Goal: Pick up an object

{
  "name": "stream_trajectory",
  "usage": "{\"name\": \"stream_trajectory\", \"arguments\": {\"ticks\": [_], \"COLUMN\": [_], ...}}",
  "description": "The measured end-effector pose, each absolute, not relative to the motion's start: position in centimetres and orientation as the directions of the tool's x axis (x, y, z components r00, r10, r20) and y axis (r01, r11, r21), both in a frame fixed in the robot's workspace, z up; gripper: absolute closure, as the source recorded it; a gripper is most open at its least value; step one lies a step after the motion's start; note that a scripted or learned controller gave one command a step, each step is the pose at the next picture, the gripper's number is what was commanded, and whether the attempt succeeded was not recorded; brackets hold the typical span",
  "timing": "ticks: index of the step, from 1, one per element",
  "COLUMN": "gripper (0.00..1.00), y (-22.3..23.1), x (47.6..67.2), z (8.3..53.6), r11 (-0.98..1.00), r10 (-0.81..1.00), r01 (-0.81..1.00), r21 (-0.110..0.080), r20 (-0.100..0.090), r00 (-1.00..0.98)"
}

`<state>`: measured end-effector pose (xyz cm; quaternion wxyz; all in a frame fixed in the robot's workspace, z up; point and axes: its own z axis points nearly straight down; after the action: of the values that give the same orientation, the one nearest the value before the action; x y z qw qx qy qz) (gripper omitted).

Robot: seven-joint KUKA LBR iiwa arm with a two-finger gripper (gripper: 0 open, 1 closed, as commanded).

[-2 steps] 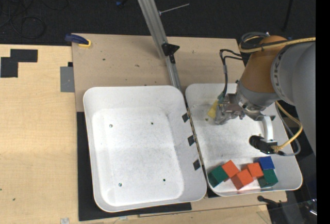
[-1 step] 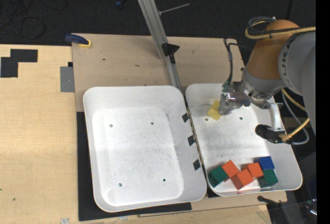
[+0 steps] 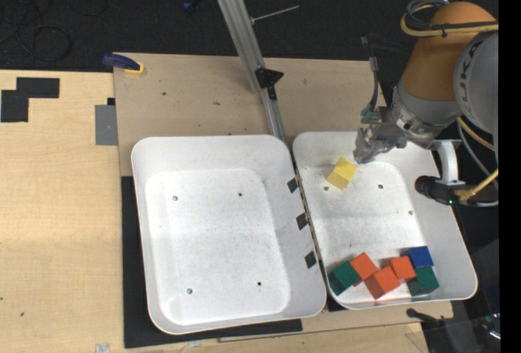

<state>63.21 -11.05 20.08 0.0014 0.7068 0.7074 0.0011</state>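
A yellow block (image 3: 342,173) lies in the upper part of the right bin (image 3: 456,237). My gripper (image 3: 366,150) hangs just to the right of it and a little above, tips pointing down toward the bin floor. Nothing shows between its fingers. At the bin's near end lies a cluster of blocks: two orange ones (image 3: 364,266) (image 3: 401,268), a third orange one (image 3: 381,283), two green ones (image 3: 344,276) (image 3: 423,281) and a blue one (image 3: 419,256).
The left bin (image 3: 163,156) sits beside the right one, with black clips (image 3: 302,220) along the shared edge. A slanted aluminium rail (image 3: 244,38) rises behind the bins. The wooden bench (image 3: 65,205) extends to the left.
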Motion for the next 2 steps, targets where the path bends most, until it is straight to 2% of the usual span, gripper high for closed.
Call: {"name": "stream_trajectory", "arguments": {"ticks": [1,2], "gripper": [1.00,1.00], "y": [-11.2,-6.5], "x": [63.3,62.2], "z": [24.6,25.2], "r11": [0.001,0.004], "r10": [1.000,1.000], "r01": [1.000,1.000], "r21": [0.003,-0.003], "r20": [-0.001,0.002], "r00": [-0.001,-0.004]}}
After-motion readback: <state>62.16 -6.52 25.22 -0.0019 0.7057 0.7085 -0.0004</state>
